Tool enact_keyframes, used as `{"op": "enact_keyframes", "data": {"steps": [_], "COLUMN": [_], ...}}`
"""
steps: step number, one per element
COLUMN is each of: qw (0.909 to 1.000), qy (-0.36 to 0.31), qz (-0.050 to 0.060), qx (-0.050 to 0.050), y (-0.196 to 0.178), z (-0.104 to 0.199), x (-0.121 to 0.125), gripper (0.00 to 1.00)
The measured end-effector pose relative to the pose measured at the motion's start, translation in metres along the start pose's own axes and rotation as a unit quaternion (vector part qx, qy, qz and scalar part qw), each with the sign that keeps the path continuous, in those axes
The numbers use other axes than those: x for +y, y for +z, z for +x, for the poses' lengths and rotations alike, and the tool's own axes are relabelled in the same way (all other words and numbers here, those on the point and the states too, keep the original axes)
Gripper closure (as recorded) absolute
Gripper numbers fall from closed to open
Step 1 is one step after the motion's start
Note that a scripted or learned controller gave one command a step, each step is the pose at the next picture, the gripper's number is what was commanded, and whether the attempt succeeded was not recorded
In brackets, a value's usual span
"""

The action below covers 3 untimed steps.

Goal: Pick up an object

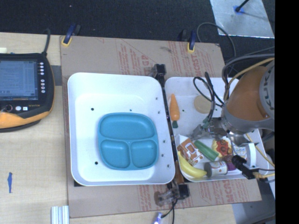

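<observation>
Arm: The big grey arm (254, 99) with the orange band comes in from the right side. It bends down over the right bin.

Gripper: The gripper (211, 127) hangs low over the toys in the right bin, a little above the green toy. Wires and the arm's own body cover most of it, so I cannot tell how it stands or if it has hold of anything.

Right bin: The right bin (184, 90) is white and shallow. All the small toys lie in it.

Carrot: An orange toy carrot (174, 108) lies by the left wall of the right bin, up near the back, apart from the other toys.

Banana: A yellow toy banana (190, 169) lies at the front of the right bin, curved along the front edge.

Green toy: A long green toy (206, 150) lies just above the banana, in the middle of the pile.

Snack packet: A red and white packet (189, 150) lies touching the green toy on its left.

Left bin: The left bin (84, 97) is white too, and bigger.

Blue plate: A blue plate (127, 140) with three sections lies flat in the middle of the left bin.

Screen: A tablet with an orange case (23, 90) lies on the bench, well to the left of both bins.
</observation>
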<state>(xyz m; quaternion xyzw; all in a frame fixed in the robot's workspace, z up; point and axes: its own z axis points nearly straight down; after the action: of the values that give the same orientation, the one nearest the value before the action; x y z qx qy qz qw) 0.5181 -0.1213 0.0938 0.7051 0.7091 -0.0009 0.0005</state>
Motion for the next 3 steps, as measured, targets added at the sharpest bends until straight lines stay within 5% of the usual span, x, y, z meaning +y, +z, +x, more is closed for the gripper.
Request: {"op": "enact_keyframes", "data": {"steps": [1, 2, 3], "qw": [1.0000, 1.0000, 1.0000], "qy": [0.002, 0.000, -0.002], "qz": [0.000, 0.002, 0.001], "qx": [0.000, 0.001, 0.000], "y": [-0.009, 0.003, -0.009], "z": [-0.067, -0.059, -0.061], "x": [0.056, -0.009, -0.008], "gripper": [0.00, 0.00, 1.00]}}
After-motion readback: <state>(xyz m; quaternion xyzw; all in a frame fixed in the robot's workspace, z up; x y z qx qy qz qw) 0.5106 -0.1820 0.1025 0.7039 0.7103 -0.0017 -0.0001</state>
